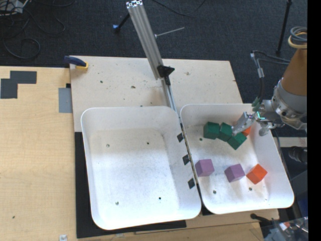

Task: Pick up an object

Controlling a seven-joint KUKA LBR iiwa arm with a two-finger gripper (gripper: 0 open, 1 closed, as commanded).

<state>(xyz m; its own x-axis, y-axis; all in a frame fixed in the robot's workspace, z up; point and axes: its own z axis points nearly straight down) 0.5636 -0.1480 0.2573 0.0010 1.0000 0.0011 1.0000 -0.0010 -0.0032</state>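
The right bin [281,185] holds three green blocks: one [211,130] at the left, one [225,130] beside it, and a tilted one [237,140]. Two purple blocks [204,167] [234,172] and an orange block [257,174] lie nearer the front. My gripper [253,126] hangs over the bin's far right part, open, its fingers spread. The left finger [244,120] is right above the tilted green block. A small orange piece [246,131] shows beside that finger, partly hidden. Nothing is visibly clamped between the fingers.
The left bin [95,134] adjoins the right one along a shared rim with black clips [185,158]. A slanted aluminium rail [148,39] rises behind the bins. The arm's orange band [297,69] is at the right edge.
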